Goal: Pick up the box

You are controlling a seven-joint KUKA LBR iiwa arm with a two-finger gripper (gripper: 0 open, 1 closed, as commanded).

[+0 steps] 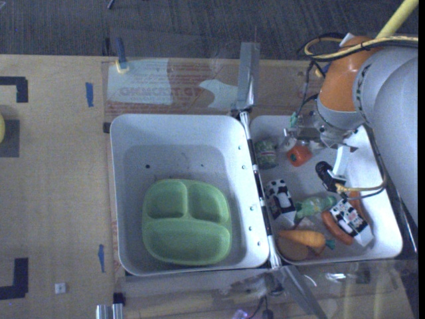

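Black-and-white printed box (280, 197) lying in the right bin (388, 244), close against the left wall, about halfway down. Long axis running roughly 12 to 6, tipped a little toward 11. Taken here as the task's thing, though a second black-and-white carton (348, 218) lies toward 4 o'clock of it, overlapping something red; hard to say which is meant.

Grey arm (392, 111) with its orange band reaching in from 3 o'clock, arm tip (302, 137) poised over the upper part of the same bin. Open or closed there: cannot tell, too blurred from this angle. From the arm tip, box lying toward 7 o'clock, near but apart; second carton toward 5 o'clock, somewhat farther.

Directly at 6 o'clock of the arm tip, a small orange-red object (299, 155), touching or just below, unclear. At 12 o'clock of the box, a dark little jar (265, 153). At 3 o'clock, a green bottle-like item (315, 207); at 5 o'clock, a carrot (305, 238). Over in the left bin (126, 138), a green divided plate (187, 221), well out of the way.

Probably calls for a shift toward 7 o'clock, then a descent with the grasp set across the short axis, 9 to 3. Likely trouble: bin wall crowding the 9 o'clock side, green item crowding the 3 o'clock side.
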